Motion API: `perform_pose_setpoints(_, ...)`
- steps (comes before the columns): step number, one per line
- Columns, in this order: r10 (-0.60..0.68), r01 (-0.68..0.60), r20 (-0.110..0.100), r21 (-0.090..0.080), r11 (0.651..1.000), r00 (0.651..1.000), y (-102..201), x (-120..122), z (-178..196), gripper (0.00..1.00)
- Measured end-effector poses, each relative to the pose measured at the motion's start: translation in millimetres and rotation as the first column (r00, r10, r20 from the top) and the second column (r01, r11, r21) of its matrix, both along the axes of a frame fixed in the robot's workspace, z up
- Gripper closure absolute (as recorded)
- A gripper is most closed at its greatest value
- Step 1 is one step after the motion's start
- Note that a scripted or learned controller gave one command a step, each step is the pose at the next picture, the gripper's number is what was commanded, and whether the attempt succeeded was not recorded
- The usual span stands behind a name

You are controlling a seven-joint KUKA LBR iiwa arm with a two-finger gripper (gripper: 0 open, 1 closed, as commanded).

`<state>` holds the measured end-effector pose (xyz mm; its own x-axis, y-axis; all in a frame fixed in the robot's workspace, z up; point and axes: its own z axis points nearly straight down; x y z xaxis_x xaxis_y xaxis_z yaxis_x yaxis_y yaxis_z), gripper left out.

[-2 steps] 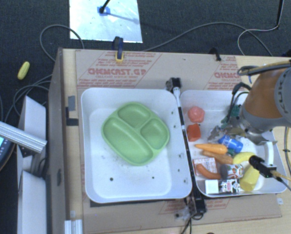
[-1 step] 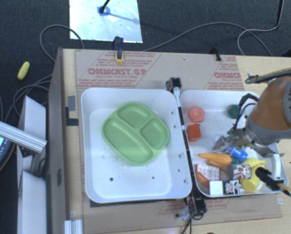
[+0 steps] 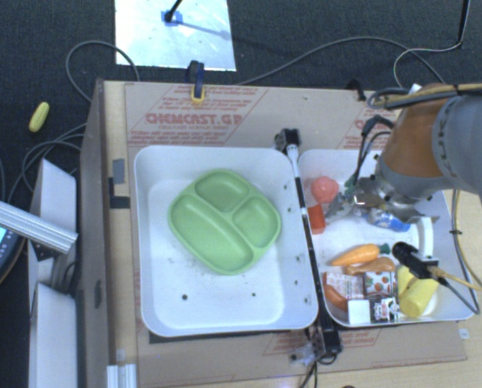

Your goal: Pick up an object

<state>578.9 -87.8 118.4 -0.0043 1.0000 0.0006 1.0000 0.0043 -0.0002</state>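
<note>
My gripper (image 3: 346, 203) is low in the upper part of the right bin (image 3: 439, 320), under the grey wrist with the orange band. A pink-red ball (image 3: 324, 188) lies just to its left, close to it. A small red-orange piece (image 3: 314, 217) rests against the divider below the ball. Nearer the front lie an orange carrot (image 3: 356, 255), small printed cartons (image 3: 371, 284) and a yellow item (image 3: 418, 297). I see nothing held in the gripper.
A green divided plate (image 3: 225, 221) lies in the middle of the left bin (image 3: 168, 314). The divider between the bins runs just left of the ball. The arm covers the right bin's upper right part.
</note>
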Motion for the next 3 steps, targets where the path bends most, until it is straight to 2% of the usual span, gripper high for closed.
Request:
perform_pose_setpoints(1, -0.003, 0.003, 0.0, -0.001, 1.0, 1.0, -11, -59, -35, 0.0)
perform_pose_setpoints(2, -0.001, 0.001, 0.001, -0.001, 1.0, 1.0, -5, 10, -27, 0.0)
perform_pose_setpoints(3, 0.001, -0.001, -0.002, -0.001, 1.0, 1.0, -6, 10, -19, 1.0)
